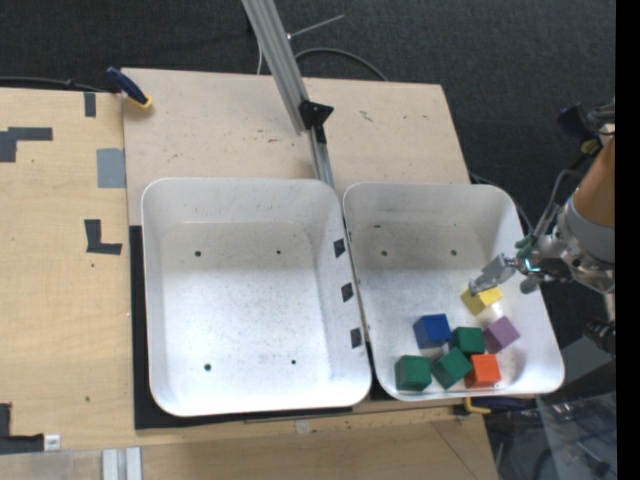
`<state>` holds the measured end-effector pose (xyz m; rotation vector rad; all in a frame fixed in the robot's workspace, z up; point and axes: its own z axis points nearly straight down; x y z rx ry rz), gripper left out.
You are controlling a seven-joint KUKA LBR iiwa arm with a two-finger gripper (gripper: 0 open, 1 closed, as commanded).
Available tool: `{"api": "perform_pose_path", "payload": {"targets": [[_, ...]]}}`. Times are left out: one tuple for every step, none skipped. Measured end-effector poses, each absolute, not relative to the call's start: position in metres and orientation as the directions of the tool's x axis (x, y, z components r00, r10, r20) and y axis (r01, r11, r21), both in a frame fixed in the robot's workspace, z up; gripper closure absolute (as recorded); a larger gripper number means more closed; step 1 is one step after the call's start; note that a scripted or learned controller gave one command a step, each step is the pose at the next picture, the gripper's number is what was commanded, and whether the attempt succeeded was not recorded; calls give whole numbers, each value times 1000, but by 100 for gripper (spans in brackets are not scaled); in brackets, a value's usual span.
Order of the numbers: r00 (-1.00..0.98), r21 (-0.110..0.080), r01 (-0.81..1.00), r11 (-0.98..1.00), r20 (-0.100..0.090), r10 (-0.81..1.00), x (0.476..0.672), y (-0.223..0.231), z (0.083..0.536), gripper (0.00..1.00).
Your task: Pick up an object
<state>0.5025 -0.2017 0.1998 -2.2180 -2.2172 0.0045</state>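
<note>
The gripper [487, 286] is seen over the right bin [420, 208], near its right wall, with a yellow block [485, 299] at its fingertips. The block appears to be clamped between the fingers and raised a little above the bin floor, though the contact is small in the view and cannot be confirmed with certainty. The fingers are closed to about the block's width.

The remaining blocks are clustered at the bin's front right corner: blue [432, 329], purple [502, 332], orange [485, 370] and three green [413, 372].

The lift is best made straight upward and slowly, so that the grasp is not disturbed. The purple block just beside and the right wall should be cleared before any sideways travel.
</note>
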Motion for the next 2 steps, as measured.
{"api": "perform_pose_path", "payload": {"targets": [[-1,-2,1000,1,1,1000,504,-202,202,0],[0,-8,1000,0,2,1000,495,-207,145,0]]}}
